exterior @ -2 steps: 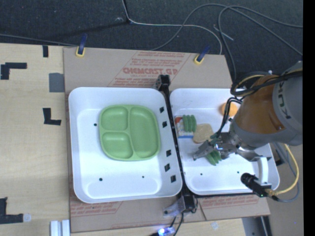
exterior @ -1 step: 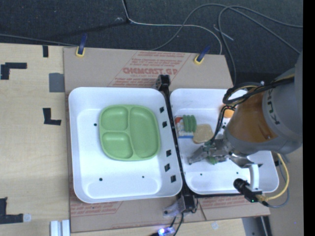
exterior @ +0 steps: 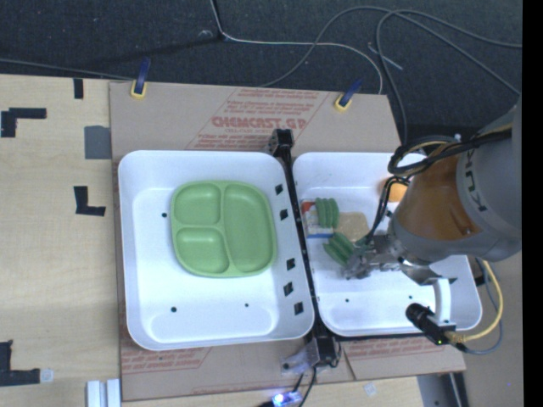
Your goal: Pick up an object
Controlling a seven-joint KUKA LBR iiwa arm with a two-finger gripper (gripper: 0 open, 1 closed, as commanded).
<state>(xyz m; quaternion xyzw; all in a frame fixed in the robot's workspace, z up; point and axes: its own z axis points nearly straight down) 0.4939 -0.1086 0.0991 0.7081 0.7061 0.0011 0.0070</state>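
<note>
In the camera view, the arm (exterior: pixel 458 202) reaches down into the right bin (exterior: pixel 386 316). Its hand (exterior: pixel 363 259) is low in that bin, and it is not clear if the hand is released or clenched. A green ridged block (exterior: pixel 341 246) lies just to the hand's left, touching or nearly touching it. Above that lie one more green piece (exterior: pixel 327 211) and one tan piece (exterior: pixel 352 224). There are two white bins. The left bin (exterior: pixel 140 253) holds one green plate (exterior: pixel 223 228) with three parts, well apart from the hand.
</note>
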